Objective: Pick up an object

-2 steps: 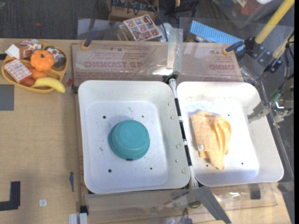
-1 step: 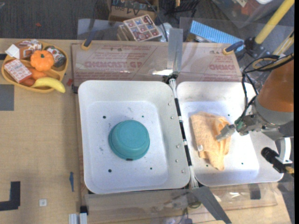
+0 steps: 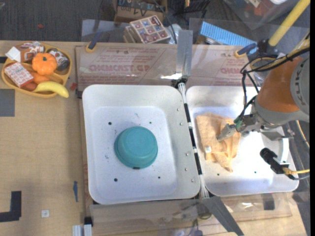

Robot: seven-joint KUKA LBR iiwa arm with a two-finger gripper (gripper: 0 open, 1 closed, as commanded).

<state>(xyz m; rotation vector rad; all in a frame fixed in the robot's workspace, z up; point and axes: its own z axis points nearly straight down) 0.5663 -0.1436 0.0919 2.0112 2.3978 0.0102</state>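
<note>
The gripper (image 3: pixel 227 131) hangs low over the right bin (image 3: pixel 256 178), its tips against the crumpled yellow cloth (image 3: pixel 216 139) lying there; how wide it gapes, I cannot tell. An upturned teal bowl (image 3: pixel 136 147) sits in the left bin (image 3: pixel 98 107).

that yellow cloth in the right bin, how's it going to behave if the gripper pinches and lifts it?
The yellow cloth lies crumpled with folds, so it is probably floppy: a pinch would likely lift one fold while the rest drapes and drags. It looks thin, so probably light. The gripper sits at its upper edge; a pinch there may catch only a corner, which could slip out.
</note>
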